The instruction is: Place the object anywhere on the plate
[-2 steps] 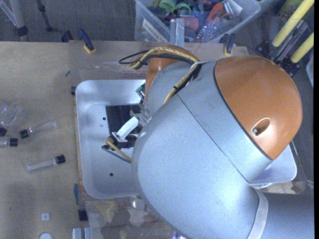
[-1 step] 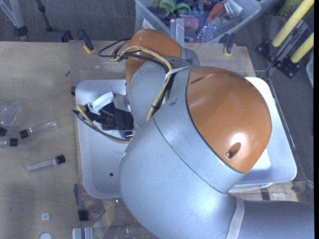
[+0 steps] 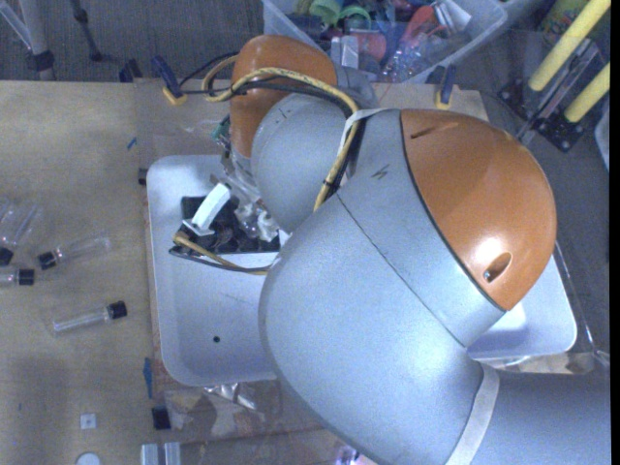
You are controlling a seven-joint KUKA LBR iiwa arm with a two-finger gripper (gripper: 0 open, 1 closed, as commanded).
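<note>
At nine o'clock on the wooden bench (image 3: 68, 143) lay several clear vials (image 3: 89, 316) with black caps, well apart from the left bin (image 3: 194, 356). That bin's bare white floor carried one small dark speck (image 3: 216, 337) toward seven o'clock. The gripper (image 3: 232, 216) sat low over the bin's ten o'clock part; whether it was spread or pressed together could not be told. The grey arm (image 3: 387, 289) with its orange band covered the centre and most of the right bin (image 3: 547, 335), so where the object or the plate lay could not be told. A small dark mark (image 3: 380, 173) on the casing was too small to read. At twelve o'clock stood a clear tub (image 3: 281, 8) of coloured items, and at one o'clock yellow foam tubes (image 3: 581, 27).
</note>
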